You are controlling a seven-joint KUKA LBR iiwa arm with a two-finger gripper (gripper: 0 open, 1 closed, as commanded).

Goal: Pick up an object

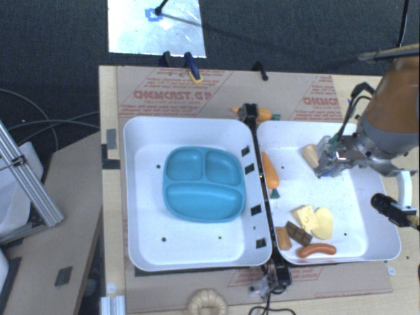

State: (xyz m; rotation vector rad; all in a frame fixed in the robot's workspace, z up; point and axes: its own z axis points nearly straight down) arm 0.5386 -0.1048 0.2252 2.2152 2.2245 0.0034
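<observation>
My gripper (326, 164) hangs over the upper middle of the right bin (367, 248), reaching in from the right. A tan bread-like piece (310, 154) lies just left of it, touching or very near the tip. An orange carrot (270, 169) rests along the bin's left wall. Near the front lie a yellow cheese wedge (304, 216), a pale yellow chip-like piece (323, 222), a brown block (298, 233), a small brown piece (283, 237) and a red sausage (317, 249).
The left bin (141, 241) holds a blue divided plate (203, 183). A black divider (258, 176) runs between the bins. A small orange item (262, 115) sits behind the bins. A black bracket (392, 209) juts in at the right bin's right edge.
</observation>
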